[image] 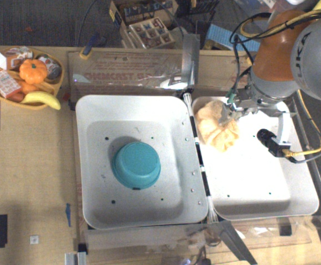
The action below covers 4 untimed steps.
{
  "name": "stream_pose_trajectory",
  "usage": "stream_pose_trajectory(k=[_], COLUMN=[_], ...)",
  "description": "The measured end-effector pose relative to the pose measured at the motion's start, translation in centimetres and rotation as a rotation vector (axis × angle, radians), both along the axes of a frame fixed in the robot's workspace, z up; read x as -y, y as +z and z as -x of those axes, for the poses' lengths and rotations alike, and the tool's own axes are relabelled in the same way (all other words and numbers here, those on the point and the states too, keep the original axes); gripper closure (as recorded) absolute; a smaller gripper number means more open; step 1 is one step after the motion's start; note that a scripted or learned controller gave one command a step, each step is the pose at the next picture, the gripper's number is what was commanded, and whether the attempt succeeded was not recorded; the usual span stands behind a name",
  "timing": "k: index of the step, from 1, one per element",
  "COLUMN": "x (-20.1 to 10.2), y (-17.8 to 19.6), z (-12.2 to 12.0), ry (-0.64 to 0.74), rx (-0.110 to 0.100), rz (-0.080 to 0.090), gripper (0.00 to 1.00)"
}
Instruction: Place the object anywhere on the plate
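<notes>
Reaching in from the right, the grey arm sets its gripper [230,110] over a pale orange, lumpy object [218,128] at the right bin's [259,203] upper-left corner (finger state: cannot tell). A teal plate [137,165] sits mid left bin [94,126].

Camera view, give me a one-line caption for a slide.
KUKA arm's gripper lowered onto a pale orange soft object in the right bin; teal plate waits in the left bin.

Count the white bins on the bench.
2. The left bin holds the teal plate; the right bin holds a pale orange object under the end effector.
</notes>
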<state>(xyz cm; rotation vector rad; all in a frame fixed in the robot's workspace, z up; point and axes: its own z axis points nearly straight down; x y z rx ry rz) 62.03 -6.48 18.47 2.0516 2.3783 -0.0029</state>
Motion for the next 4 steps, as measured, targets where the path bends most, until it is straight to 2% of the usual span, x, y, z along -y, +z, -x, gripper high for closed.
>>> stream_pose_trajectory(k=[1, 3, 4], x=[0.0, -10.8, -15.7], y=[4.0, 5.4, 4.1], z=[-0.1, 1.7, 3.6], ry=[0.001, 0.803, 1.2], rx=[0.003, 0.002, 0.003], rz=[-0.001, -0.002, -0.002], gripper=[1.0, 1.0, 1.0])
